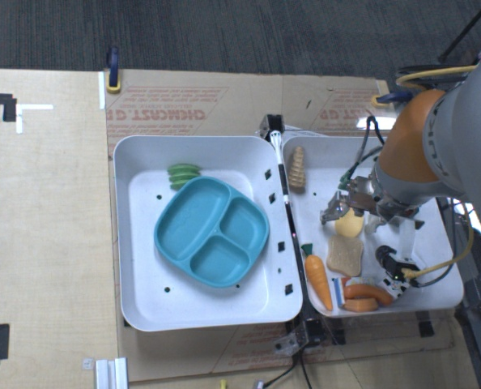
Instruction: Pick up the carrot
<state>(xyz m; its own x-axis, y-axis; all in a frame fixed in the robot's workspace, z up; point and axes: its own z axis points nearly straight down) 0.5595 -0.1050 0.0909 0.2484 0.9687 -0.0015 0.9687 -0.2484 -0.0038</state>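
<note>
The orange carrot [317, 281] lies lengthwise along the left wall of the right bin [440, 292], near its front corner, pointed end toward the front. My gripper [342, 209] hangs over the middle of that bin, directly above a pale yellow item [350, 224]. It is behind the carrot and to its right, clearly apart from it. The grey arm with its orange band [406, 148] comes in from the right and hides the back right of the bin.
A tan bread slice [346, 256] lies just right of the carrot, with two orange sausages [368, 297] at the front edge. A ridged brown item [296, 168] sits at the bin's back left. The left bin [135, 241] holds a blue divided plate [212, 231] and a green pod [184, 173].
</note>
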